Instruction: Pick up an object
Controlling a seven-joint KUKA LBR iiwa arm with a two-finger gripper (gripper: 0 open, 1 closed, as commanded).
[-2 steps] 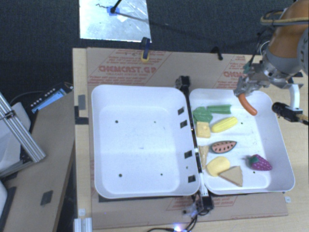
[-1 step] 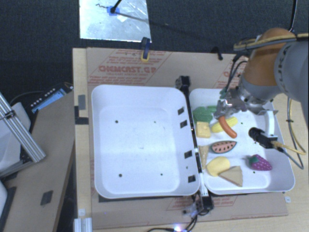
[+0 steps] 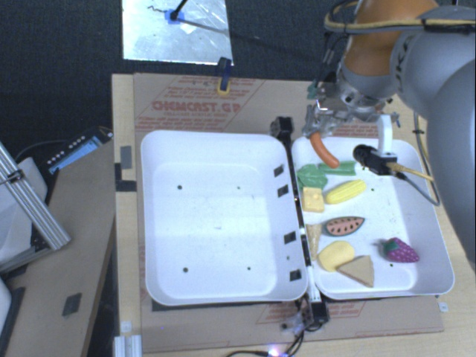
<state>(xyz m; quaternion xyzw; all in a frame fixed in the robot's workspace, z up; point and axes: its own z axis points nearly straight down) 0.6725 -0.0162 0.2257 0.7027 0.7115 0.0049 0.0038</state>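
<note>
Orange carrot (image 3: 323, 149) hangs from our gripper (image 3: 318, 129), fingers closed on its top end, above the right bin (image 3: 431, 274). We're gripping off-centre, so it could swing and slip out.

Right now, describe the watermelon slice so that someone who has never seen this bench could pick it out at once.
Take the right-hand bin, the one full of toy food. Near its middle, below the yellow corn cob and above the tan wedge, lies the watermelon slice. It is the only half-round piece, red with dark seeds and a green rind.
</note>
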